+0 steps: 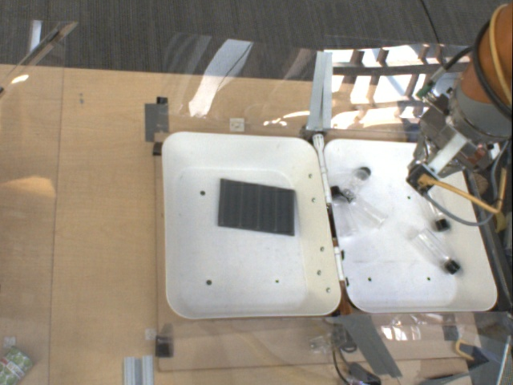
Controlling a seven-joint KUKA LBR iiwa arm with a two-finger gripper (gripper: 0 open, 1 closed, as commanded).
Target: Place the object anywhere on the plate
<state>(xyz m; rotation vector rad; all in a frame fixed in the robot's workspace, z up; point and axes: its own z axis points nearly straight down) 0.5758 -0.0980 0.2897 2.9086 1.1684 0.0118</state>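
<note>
Jaws: whether they are apart or together cannot be told, and nothing is seen held. The gripper [438, 144] is placed over the far right corner of the right bin [479, 299]. The nearer vial [433, 247], clear, is lying down-left of it, long axis diagonal, black cap toward the near right. A second vial [358, 200] is found by the divider. The plate [256, 207] is set in the left bin [172, 239], well apart to the left.

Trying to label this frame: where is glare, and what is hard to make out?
Camera view: bright glare washes out the area beyond the right bin; the clear objects nearly vanish against its white floor; the dark plate reads sharp.
</note>
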